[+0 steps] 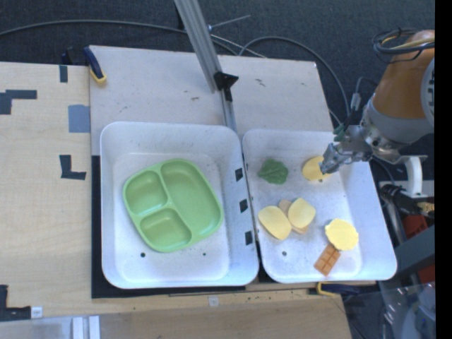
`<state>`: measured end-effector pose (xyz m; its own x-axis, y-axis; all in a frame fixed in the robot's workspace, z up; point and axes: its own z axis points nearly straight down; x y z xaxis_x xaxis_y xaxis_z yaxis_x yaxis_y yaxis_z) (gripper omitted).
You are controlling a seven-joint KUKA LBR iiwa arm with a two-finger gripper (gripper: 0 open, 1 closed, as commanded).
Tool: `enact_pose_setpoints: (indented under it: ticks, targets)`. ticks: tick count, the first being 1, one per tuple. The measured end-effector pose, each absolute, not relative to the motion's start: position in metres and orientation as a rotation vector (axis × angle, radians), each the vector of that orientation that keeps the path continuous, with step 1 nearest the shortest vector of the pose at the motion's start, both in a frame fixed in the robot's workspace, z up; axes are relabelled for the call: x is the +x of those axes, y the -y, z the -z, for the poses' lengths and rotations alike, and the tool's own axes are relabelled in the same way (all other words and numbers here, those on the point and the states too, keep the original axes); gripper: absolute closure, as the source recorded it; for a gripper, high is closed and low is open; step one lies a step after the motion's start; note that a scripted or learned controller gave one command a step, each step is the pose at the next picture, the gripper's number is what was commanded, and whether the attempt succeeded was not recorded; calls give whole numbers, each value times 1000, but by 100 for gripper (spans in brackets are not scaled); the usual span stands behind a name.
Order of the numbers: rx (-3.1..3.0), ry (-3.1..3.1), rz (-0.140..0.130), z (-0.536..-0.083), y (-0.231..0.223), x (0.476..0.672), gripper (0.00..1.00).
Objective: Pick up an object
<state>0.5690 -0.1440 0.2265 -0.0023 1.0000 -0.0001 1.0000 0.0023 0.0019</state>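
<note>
Your gripper [330, 162] sits low in the right bin [374, 189], right against a yellow piece [311, 169] by the far wall. It covers that piece's right edge, and you cannot tell whether anything is held. The arm [404, 90] is cut off at the right.

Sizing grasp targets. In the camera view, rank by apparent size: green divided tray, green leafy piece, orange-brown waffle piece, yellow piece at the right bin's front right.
1. green divided tray, by far the largest.
2. yellow piece and green leafy piece: too alike to rank.
3. orange-brown waffle piece, smallest, narrowly.
</note>
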Motion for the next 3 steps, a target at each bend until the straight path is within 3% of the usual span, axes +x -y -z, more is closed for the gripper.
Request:
enact_pose_setpoints:
  ticks: [3]
  targets:
    - [2215,-2230,-1,-224,-3,600,100]
